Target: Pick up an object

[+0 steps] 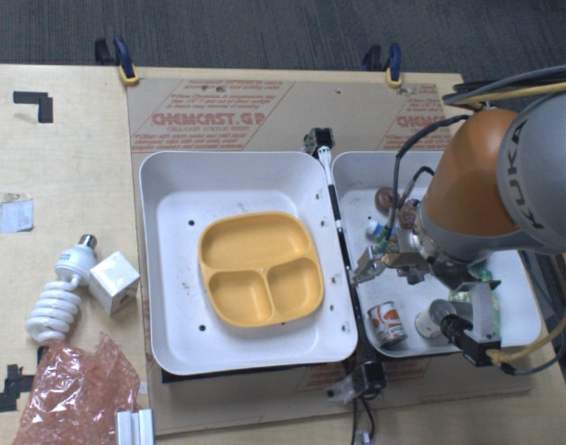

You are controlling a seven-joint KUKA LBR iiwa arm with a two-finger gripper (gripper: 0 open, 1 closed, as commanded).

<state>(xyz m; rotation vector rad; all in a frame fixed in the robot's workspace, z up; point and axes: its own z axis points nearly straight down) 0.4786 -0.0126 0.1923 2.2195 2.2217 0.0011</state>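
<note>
Wooden worktop (70, 156), two white bins. Over right bin (357, 170), gripper (380, 260) lowered beside small can (387, 324); grip state apparently untellable. Reaching step; needs clean closure next.

Arm (533, 170): grey casing with black "KUKA" lettering partly visible on the outer shell. A broad, rounded orange band (473, 179) sits directly above the claw (380, 262). Below the band, the wrist block (441, 253) is dark metal with clutter of small fittings and green parts beside it. Black cables (422, 142) loop from the wrist up over the band; more black and yellowish cables (510, 86) run along the top of the grey casing. A black-and-grey box unit (473, 327) hangs behind the claw, trailing a yellowish hose (533, 350).
</note>
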